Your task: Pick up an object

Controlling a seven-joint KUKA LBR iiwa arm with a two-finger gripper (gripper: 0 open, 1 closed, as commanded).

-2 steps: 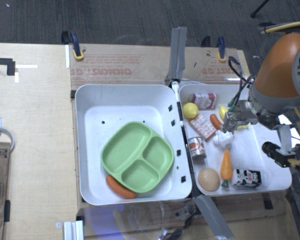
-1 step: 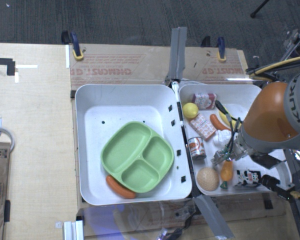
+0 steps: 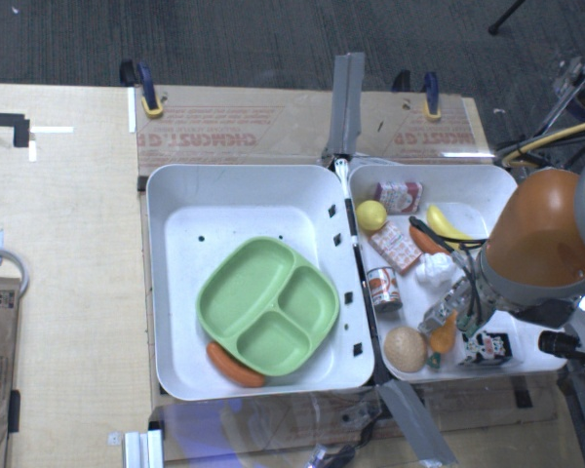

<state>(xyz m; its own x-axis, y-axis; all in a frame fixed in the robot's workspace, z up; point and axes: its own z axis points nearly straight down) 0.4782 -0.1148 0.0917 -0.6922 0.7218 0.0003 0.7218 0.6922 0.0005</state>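
My gripper reaches down into the right bin from the right, under the arm's orange band. Its tip is low among the objects, just right of a beige egg-shaped item and right over a small orange piece. A crumpled white object lies just above it. Nearby in that bin are a small can, a pink-and-white packet, a yellow lemon, a banana and a black-and-white box.
The left bin holds a green divided plate with an orange sausage-like item against its lower edge. A red-and-white pouch sits at the right bin's back. Clamps hold cardboard behind the bins.
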